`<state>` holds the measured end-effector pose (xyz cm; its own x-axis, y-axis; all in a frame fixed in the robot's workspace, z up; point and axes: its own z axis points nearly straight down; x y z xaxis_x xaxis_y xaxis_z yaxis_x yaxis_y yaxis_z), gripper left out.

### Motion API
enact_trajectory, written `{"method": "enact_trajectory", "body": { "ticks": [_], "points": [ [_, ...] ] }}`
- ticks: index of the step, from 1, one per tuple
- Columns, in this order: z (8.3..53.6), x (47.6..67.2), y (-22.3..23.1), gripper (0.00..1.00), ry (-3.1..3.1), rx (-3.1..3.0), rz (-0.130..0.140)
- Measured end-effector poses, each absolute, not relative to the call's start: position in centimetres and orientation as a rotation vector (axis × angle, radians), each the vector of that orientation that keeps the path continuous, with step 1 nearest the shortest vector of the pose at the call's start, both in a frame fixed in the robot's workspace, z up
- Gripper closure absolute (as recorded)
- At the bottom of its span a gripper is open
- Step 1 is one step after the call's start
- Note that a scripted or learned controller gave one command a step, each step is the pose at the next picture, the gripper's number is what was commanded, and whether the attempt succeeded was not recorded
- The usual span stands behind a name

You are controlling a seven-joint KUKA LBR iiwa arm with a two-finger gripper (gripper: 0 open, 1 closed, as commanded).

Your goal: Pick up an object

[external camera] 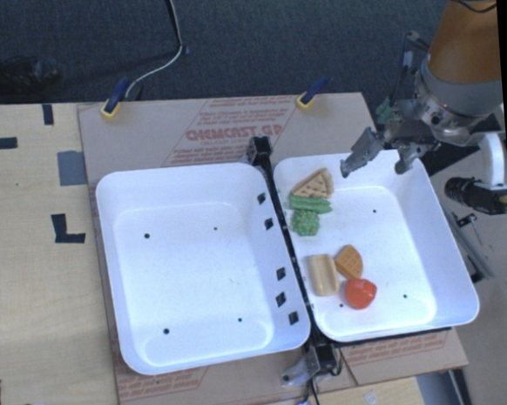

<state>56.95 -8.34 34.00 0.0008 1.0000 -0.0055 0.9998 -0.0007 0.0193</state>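
Observation:
My gripper (378, 159) hangs above the far edge of the right bin (413, 228), its two dark fingers spread apart and open with nothing between them. Left of it in the right bin lie a tan sandwich wedge (313, 185), a green bean pod (310, 205) and a green broccoli piece (306, 223). Nearer the front of that bin sit a beige bread roll (322, 274), an orange waffle-like cookie (348, 260) and a red tomato (360, 294). All of these lie apart from the gripper, low and to its left.
The left bin (188, 263) stands beside the right one, joined along a black clipped divider (278, 239). Both rest on a cardboard sheet (222, 130) held by blue and yellow clamps (114, 102). A cable (166, 38) runs along the back.

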Motion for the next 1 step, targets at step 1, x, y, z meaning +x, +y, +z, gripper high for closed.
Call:
{"method": "enact_trajectory", "body": {
  "ticks": [1],
  "points": [
    [30.39,48.50,-10.14,0.00,2.221,2.230,-0.008]
  ]
}}
